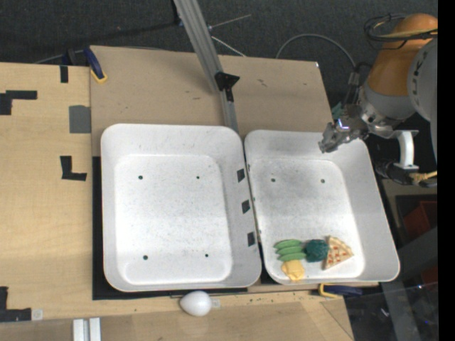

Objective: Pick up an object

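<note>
Gripper (333, 142) hovering over right bin's (370, 190) far rim; finger state impossible to tell. Toys clustering near front: green pods (288, 248), pizza slice (337, 251). Advisable: descending centred on one piece.

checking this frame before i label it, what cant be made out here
- Gripper at the right white bin's far corner, camera view: small and dark, so its finger state is unreadable.
- Green ridged piece, dark teal lump, yellow piece and pizza-slice toy: huddled and small; what touches what is unclear.
- White egg-shaped object on the bench: blurred, material unclear.
</note>
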`<action>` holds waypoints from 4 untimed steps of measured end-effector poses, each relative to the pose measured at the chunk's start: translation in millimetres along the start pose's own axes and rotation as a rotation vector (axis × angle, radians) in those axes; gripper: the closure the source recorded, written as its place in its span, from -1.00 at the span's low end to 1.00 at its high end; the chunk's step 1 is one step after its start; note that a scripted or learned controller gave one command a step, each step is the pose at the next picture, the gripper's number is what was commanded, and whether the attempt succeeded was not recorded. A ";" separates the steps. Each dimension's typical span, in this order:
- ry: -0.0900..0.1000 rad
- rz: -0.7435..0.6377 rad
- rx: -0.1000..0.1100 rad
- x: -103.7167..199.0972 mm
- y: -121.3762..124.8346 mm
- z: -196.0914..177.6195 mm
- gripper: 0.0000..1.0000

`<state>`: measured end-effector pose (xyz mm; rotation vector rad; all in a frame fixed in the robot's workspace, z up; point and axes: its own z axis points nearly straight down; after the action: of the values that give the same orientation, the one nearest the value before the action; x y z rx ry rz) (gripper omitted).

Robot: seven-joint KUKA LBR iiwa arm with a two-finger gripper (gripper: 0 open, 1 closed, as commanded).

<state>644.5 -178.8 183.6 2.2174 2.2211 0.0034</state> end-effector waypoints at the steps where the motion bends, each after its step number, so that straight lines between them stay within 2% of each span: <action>1: 0.000 0.000 0.000 0.7 1.0 -53.3 1.00; 2: 0.002 -0.004 0.005 45.8 -8.4 -58.7 1.00; 3: 0.002 -0.005 0.007 104.3 -22.7 -48.4 1.00; 4: 0.002 -0.004 0.007 146.4 -41.2 -51.8 1.00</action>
<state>602.9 -32.4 235.2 2.2175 2.2296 -0.0017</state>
